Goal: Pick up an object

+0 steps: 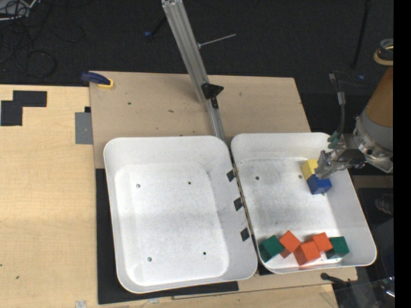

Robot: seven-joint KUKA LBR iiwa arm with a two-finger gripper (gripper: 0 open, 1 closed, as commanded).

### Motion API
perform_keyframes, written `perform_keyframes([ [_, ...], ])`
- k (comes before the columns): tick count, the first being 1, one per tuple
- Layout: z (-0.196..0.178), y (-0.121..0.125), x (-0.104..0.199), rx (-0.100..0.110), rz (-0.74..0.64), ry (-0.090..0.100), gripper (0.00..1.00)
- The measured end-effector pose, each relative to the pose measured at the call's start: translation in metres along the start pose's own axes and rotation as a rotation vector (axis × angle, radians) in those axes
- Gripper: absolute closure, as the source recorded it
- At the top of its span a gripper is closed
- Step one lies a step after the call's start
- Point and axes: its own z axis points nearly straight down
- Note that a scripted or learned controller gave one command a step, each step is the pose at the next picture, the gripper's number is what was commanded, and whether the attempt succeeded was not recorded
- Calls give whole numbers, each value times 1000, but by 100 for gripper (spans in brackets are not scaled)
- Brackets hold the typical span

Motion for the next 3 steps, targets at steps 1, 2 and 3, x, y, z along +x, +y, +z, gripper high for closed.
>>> perform_keyframes([
  [1, -1, 16, 57, 0, -1, 0, 100],
  [2, 9, 41, 106, 1, -1, -1, 100],
  [3, 21, 53, 167, 2, -1, 0, 100],
])
